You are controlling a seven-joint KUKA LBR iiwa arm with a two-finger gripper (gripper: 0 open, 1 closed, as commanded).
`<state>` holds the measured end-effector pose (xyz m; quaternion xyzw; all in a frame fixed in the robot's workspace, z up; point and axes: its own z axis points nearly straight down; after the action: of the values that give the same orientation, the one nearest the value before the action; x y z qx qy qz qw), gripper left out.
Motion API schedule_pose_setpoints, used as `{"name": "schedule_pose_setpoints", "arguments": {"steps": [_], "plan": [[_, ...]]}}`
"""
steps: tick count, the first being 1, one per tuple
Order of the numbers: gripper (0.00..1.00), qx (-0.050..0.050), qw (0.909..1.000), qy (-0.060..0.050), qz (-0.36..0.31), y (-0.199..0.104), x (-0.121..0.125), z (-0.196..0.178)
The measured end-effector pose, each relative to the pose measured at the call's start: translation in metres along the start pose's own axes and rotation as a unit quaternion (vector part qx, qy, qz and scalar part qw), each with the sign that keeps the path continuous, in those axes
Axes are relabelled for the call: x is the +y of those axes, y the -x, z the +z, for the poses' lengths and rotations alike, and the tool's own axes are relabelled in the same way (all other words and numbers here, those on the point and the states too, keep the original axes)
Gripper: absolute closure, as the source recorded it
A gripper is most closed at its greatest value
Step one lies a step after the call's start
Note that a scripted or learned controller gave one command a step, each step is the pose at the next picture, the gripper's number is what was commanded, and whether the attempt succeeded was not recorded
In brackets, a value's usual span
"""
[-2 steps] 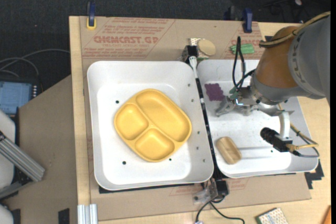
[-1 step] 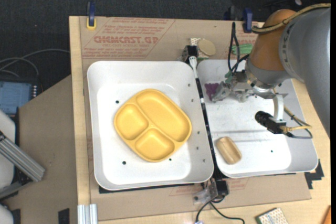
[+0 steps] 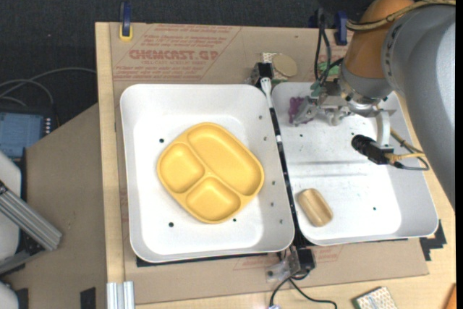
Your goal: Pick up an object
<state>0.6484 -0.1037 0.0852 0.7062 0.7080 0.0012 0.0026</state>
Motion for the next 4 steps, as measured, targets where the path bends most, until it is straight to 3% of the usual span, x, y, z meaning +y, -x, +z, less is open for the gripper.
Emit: {"name": "schedule_pose_setpoints", "arguments": {"steps": [1, 4], "plan": [[0.0, 0.0, 1.0, -0.001, 0.0, -0.0078, 0.0191, 0.0002], [0.0, 0.001, 1.0, -0.002, 0.001, -0.0119, 0.0183, 0.0001]]}}
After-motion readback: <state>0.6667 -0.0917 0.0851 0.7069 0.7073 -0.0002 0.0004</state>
